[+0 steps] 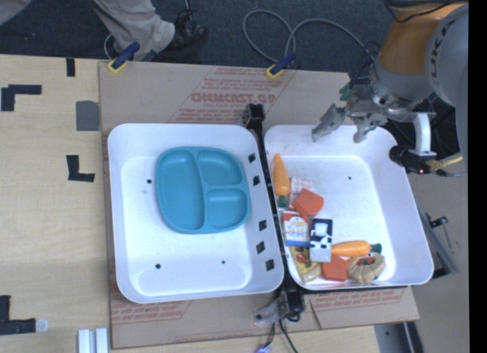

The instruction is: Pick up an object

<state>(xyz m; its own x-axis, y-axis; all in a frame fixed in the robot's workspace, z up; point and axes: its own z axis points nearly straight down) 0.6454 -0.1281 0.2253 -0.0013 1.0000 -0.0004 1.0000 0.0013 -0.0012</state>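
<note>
— Step in hand?
— Approach, by judgement. Gripper [343, 123] poised over the far rim of the right bin [396, 214], fingers [327, 125] spread apart, nothing between them. No object lifted yet.

— Location of candidates?
— All in the right bin, crowded along its left and near sides: orange carrot [281, 176] by the divider, red block [307, 202], small carton [295, 230], black-and-white piece [321, 238]. Blue divided plate [203, 189] alone in the left bin [129, 192].

— Next move?
— Likely travel toward the near-left cluster, then descent onto one isolated item; carrot least crowded.

— Obscured?
— Items in the near corner overlapping, identities unclear. Arm cut off at right.
</note>
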